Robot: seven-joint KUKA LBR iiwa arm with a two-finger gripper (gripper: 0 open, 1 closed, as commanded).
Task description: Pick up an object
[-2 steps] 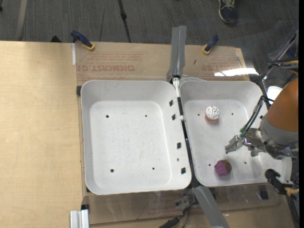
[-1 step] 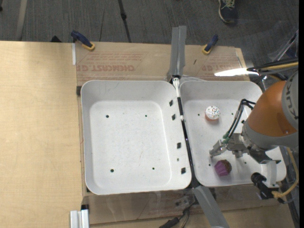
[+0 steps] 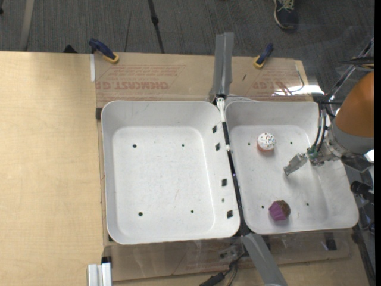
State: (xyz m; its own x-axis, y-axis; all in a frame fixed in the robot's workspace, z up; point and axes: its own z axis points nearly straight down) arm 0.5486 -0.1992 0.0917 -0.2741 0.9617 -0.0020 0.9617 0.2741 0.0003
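Over the right bin [image 3: 333,222], the pincer [image 3: 293,165] is hanging low from the three o'clock side, slanting down toward the bin floor; whether it is wide or narrow I cannot tell, and nothing is showing in its grip. A white ball with coloured specks [image 3: 266,141] is lying near it at about eleven o'clock, apart from it. A purple object [image 3: 279,210] is sitting at about seven o'clock from the pincer, near the bin's front wall, its shape too blurred to name. Nothing is lying between the pincer and either thing. Left bin [image 3: 113,159] is sitting touching the right one along a grey divider. Two clamps [image 3: 103,50] are gripping cardboard at the desk's [image 3: 47,159] far edge. Someone's shoes [image 3: 286,5] are cut off at twelve o'clock.
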